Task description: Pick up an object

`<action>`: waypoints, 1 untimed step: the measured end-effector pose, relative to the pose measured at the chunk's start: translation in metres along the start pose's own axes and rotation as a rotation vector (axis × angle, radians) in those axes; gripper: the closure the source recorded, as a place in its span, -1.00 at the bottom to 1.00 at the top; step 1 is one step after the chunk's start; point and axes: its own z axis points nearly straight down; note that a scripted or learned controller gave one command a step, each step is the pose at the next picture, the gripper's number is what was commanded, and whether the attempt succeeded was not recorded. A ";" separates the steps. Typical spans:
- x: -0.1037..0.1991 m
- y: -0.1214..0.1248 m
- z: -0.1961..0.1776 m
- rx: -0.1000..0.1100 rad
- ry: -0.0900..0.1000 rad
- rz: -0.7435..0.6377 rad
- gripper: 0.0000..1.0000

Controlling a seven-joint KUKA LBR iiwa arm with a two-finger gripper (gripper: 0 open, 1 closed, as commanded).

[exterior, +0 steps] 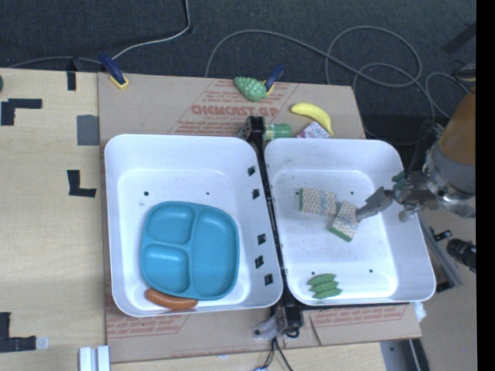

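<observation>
The right bin (387,277) is the landmark. Its floor lies mostly bare, with open room between a patterned block (318,202) near its middle, a second block (344,224) just right of it, and green pods (324,285) near its front rim. The left bin (124,161) adjoins it and holds a blue tray (189,250), with an orange sausage (170,301) at the tray's front edge. The arm (456,157) crosses the right bin's right rim, partly cut off. The gripper (373,203) reaches the second block; whether its fingers are apart or together I cannot tell.
</observation>
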 end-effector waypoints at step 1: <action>0.023 0.035 0.075 0.001 0.000 0.000 -1.00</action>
